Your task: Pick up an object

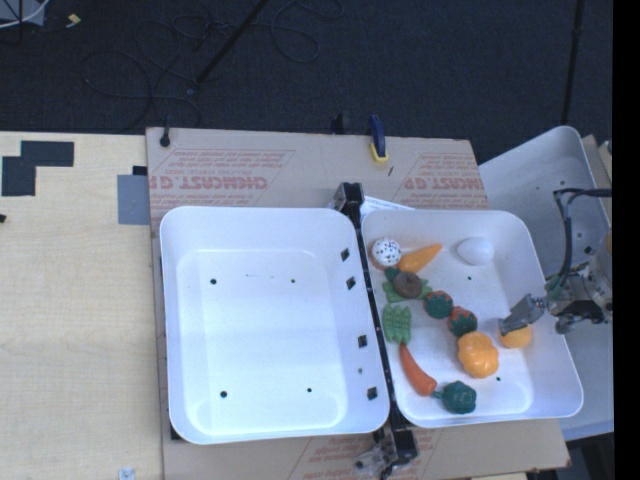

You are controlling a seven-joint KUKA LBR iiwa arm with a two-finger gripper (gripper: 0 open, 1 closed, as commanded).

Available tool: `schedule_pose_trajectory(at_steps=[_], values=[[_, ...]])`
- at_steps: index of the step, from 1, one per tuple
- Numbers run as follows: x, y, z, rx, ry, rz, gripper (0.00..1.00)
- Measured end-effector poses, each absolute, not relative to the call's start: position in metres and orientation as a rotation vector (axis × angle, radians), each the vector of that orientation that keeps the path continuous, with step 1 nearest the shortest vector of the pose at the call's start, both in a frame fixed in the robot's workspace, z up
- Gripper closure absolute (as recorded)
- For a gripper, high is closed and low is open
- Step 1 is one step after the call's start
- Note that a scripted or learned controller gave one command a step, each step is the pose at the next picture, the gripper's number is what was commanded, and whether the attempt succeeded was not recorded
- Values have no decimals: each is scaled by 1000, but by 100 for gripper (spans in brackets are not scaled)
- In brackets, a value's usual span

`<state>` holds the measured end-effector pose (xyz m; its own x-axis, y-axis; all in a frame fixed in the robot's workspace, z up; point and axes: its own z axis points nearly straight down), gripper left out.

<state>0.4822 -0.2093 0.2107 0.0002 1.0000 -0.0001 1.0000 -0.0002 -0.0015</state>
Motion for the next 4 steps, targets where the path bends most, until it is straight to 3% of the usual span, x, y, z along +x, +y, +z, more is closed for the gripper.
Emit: schedule_pose_trajectory(at_steps=[1,2,3,4], values=[[564,-213,90,-2227,-2232,-10,0],[647,-143,88,-2214,-2231,-3,0],[575,-180,87,-2221,-2212,8,0],[622,-162,88,-2219,-2224,-1,0]])
